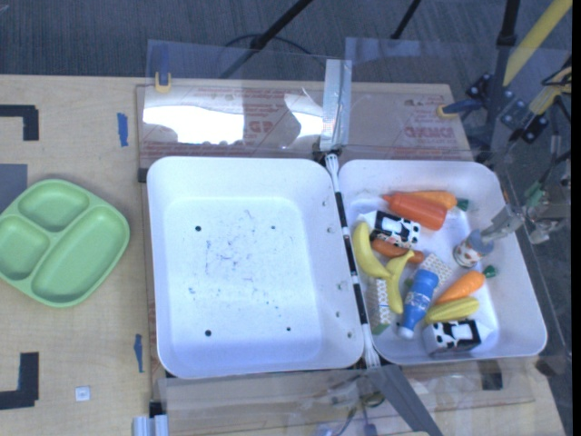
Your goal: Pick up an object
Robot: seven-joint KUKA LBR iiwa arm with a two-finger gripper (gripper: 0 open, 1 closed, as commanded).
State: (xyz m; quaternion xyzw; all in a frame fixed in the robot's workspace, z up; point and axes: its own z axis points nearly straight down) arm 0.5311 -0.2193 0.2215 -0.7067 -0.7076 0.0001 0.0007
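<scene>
The right bin (522, 312) holds several toys: a large orange carrot (419, 207), a black-and-white block (397, 229), a yellow banana (368, 252), a blue bottle (419, 298), a smaller carrot (463, 285), a yellow piece (452, 310) and another black-and-white block (454, 334). My gripper (486, 236) reaches in low from the right edge as a thin grey shape. Its tip is at a small round brown-and-white object (467, 255) by the bin's right side. I cannot make out whether anything sits between its tips.
The left bin (172, 189) lies beside the right one, sharing a middle rim. A green divided plate (59, 241) rests on the bench at far left. Clear plastic panels (336, 107) stand behind the bins. Tripod legs and cables crowd the upper right.
</scene>
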